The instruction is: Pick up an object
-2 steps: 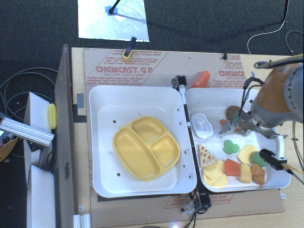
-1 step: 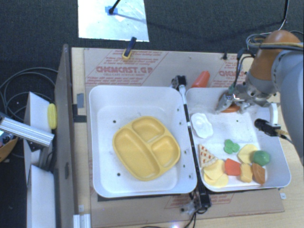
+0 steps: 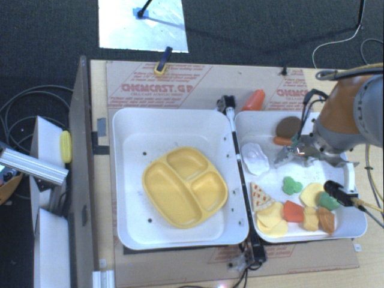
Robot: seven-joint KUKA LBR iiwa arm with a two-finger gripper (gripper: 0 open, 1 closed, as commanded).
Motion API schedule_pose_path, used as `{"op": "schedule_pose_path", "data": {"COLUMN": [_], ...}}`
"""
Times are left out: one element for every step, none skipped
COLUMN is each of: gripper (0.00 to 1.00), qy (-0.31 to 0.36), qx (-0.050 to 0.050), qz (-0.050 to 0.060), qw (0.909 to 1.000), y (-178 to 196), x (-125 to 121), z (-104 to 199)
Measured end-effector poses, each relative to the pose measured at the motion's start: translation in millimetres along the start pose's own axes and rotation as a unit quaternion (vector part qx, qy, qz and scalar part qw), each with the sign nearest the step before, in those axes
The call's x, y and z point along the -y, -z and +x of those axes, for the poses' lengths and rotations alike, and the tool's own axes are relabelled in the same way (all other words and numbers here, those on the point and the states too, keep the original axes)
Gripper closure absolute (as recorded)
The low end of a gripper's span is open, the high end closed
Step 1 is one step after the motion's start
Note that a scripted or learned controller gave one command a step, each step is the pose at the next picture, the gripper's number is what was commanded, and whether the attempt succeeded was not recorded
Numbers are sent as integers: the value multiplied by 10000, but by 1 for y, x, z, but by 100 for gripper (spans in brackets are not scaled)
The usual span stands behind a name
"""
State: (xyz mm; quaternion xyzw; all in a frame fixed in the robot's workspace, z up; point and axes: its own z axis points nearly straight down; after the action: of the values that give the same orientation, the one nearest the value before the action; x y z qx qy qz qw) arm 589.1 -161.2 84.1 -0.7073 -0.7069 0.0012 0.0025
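Note:
My gripper (image 3: pixel 293 155) hangs over the right bin (image 3: pixel 360 227), in its upper middle part. It is just right of a white crumpled object (image 3: pixel 255 158) and just below a brown round piece (image 3: pixel 289 126) and an orange-red sausage (image 3: pixel 281 141). A green broccoli piece (image 3: pixel 292 185) lies a little in front of the gripper. Along the bin's front lie a pizza slice (image 3: pixel 260 195), yellow chips (image 3: pixel 273 219), a red piece (image 3: pixel 293 211), a pale yellow piece (image 3: pixel 312 193) and a brown piece (image 3: pixel 326 219). I see nothing held by the gripper.
The left bin (image 3: pixel 129 179) holds a yellow divided plate (image 3: pixel 185 186). An orange carrot (image 3: pixel 254 99) lies on the board behind the bins, outside them. A black divider rim (image 3: pixel 238 161) separates the two bins. The grey-and-orange arm (image 3: pixel 354 110) comes in from the right.

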Motion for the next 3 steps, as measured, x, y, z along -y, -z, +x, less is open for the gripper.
{"op": "schedule_pose_path", "data": {"gripper": [0,0,100], "qy": [18,7,18], "qx": [2,10,8], "qz": [40,47,38], "qw": [10000,10000,10000], "y": [1,-1,10], "x": [-68,-76,-77], "z": [2,15,15]}}
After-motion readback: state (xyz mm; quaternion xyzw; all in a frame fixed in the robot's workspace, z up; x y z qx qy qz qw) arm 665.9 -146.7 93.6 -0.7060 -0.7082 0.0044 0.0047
